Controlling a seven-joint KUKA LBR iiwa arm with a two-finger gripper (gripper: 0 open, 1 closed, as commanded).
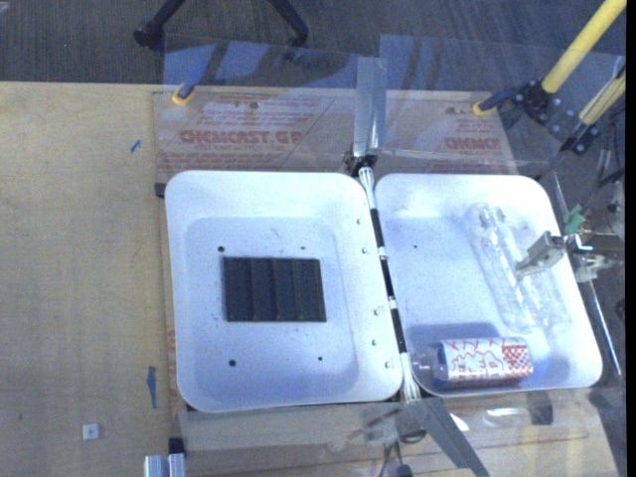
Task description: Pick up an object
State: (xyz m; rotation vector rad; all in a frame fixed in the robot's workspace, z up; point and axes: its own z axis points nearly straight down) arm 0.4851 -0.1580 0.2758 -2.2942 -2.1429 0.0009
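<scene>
Three objects lie in the two white bins. A flat black ribbed rectangle [273,288] rests in the middle of the left bin [189,207]. In the right bin [417,202], a clear plastic bottle [512,266] lies slantwise from the back middle toward the right side. A cylinder with a red and white pattern [482,359] lies on its side against the front wall of the right bin.
A small grey metal piece [543,250] with a green tag [573,229] reaches over the right bin's right rim, above the clear bottle. Clear panels stand behind the bins. A yellow pole [594,28] and black clamps sit at the back right. Bare wooden bench lies to the left.
</scene>
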